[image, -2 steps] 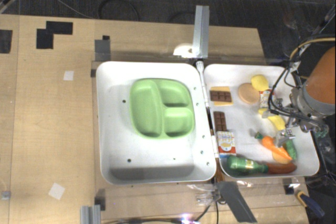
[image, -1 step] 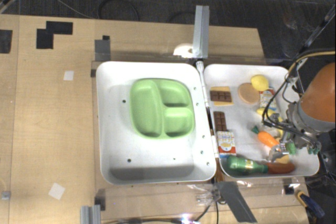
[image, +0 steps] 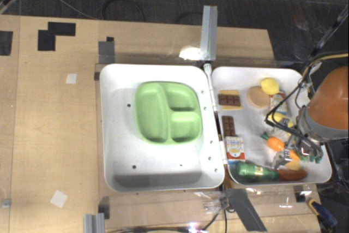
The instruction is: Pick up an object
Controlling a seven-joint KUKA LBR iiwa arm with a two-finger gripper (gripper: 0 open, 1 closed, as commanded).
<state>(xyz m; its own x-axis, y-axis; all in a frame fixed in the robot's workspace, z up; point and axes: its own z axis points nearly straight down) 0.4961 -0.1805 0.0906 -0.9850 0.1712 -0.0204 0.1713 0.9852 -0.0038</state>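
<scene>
**Crowded corner, gripper state unreadable**

I have the gripper [image: 287,156] low in the near right corner of the right bin [image: 248,80], and I cannot tell from this slanted view how it is set or whether anything is in it; dark cables and the orange wrist band [image: 331,103] cover much of that area. The likeliest targets sit right around it: an orange piece [image: 275,144] just beside the tool, a green bottle [image: 255,172] lying along the near wall, and a dark red item [image: 293,174] touching the bottle's end.

My worry is the crowding. A descent here could land on two things at once, push the orange piece against the bottle, or wedge something against the bin wall so the grasp slips. The bottle, being round, looks apt to roll away.

Further off lie a yellow fruit [image: 269,85], a tan round thing [image: 257,97], two chocolate bars [image: 229,99] and a small carton [image: 234,147]. The left bin [image: 117,117] carries a green divided tray [image: 166,112]. Whatever lies under the wrist I can't make out
</scene>
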